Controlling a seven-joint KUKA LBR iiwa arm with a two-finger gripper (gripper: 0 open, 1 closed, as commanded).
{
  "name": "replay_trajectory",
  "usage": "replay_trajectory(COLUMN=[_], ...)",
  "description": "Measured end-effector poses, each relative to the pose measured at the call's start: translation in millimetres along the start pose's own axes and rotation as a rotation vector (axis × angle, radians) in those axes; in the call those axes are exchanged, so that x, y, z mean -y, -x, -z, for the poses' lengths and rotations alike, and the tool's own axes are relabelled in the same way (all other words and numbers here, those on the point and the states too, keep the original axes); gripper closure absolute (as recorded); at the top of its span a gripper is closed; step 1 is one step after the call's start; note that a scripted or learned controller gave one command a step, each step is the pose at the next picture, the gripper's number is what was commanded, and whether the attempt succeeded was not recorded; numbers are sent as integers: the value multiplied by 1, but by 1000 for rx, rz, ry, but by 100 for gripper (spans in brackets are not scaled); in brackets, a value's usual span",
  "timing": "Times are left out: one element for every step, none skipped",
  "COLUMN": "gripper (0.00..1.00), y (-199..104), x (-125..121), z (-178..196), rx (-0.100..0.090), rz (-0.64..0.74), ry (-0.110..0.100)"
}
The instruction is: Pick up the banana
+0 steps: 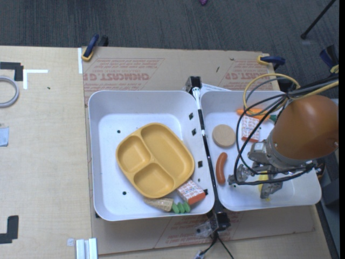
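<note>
Low, jaws over banana, touching unclear

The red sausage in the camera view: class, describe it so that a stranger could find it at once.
Start at the right bin, the one under the orange-banded arm. Along its left wall, just below the round tan cracker, lies the sausage. It is the one long, narrow, red thing there, lying lengthwise beside the wall, left of the pincer.

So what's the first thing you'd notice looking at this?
The robot arm's big orange band, hanging over the right bin. Next, the yellow divided plate sitting in the middle of the left bin. A red sausage lies beside the arm, near the wall between the bins.
</note>
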State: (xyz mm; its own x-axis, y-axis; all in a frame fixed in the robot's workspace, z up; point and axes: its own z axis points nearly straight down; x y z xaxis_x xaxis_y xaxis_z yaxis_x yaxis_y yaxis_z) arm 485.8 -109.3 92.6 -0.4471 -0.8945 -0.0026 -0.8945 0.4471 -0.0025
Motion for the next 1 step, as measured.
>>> replay_trajectory(gripper=[0], y=[-16], x=[1], z=[31], rx=[1], rz=[-260], ry=[-1])
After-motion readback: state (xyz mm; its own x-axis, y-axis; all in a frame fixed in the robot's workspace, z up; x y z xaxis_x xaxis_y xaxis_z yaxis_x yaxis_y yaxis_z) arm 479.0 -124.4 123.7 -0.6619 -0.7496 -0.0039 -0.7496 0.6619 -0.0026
